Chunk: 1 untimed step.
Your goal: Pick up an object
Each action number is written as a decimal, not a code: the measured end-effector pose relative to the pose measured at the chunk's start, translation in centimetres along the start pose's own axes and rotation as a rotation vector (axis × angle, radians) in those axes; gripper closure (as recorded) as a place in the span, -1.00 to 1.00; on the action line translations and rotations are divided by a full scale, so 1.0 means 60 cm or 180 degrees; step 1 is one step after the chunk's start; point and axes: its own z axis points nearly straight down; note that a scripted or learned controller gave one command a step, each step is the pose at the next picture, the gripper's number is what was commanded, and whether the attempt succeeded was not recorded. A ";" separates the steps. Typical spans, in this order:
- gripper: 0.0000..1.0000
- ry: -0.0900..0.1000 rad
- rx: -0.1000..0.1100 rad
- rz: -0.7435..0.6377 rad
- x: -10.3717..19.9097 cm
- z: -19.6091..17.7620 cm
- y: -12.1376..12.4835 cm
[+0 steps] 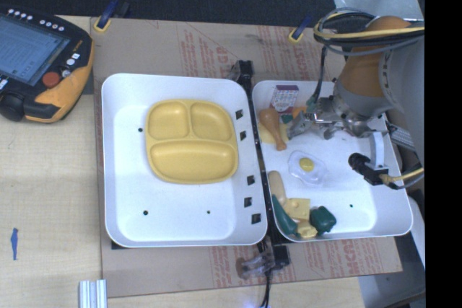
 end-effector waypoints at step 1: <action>-1.00 0.0011 0.0043 0.0016 -0.028 0.002 -0.114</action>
